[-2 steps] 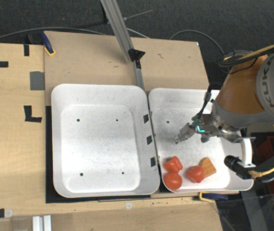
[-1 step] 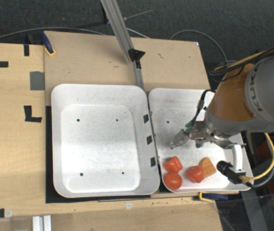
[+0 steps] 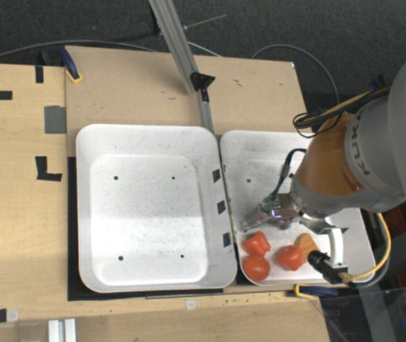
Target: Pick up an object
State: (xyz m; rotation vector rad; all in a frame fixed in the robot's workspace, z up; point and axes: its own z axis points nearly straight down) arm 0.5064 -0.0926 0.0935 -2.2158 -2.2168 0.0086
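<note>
Objects for picking lie at the near end of the right bin (image 3: 260,152): three red pieces and one tan piece. One red piece (image 3: 258,244) sits near the bin's left wall, a second red piece (image 3: 256,267) lies just beside it toward the near rim, and a third red piece (image 3: 290,257) rests further right, touching or nearly touching the tan piece (image 3: 305,241). All four rest on the bin floor, none lifted.

Just above them in the view, the gripper (image 3: 278,211) hangs over the middle of the right bin, close to the first red piece but apart from it. Its tip is a small dark and metallic cluster, too blurred to tell whether the jaws stand open or closed; nothing shows between them.

Behind the gripper, the arm (image 3: 374,155) reaches in from the right, with its orange band (image 3: 331,166) covering much of the bin's right half. Black cables loop around the wrist, and a yellow cable (image 3: 377,258) curves past the bin's near right corner.

To the left, the left bin (image 3: 146,137) sits beside the right one, their walls touching. Both bins rest on a tan board on the surface (image 3: 11,134). A grey metal pole (image 3: 174,30) slants in from the top toward the gap between the bins.
</note>
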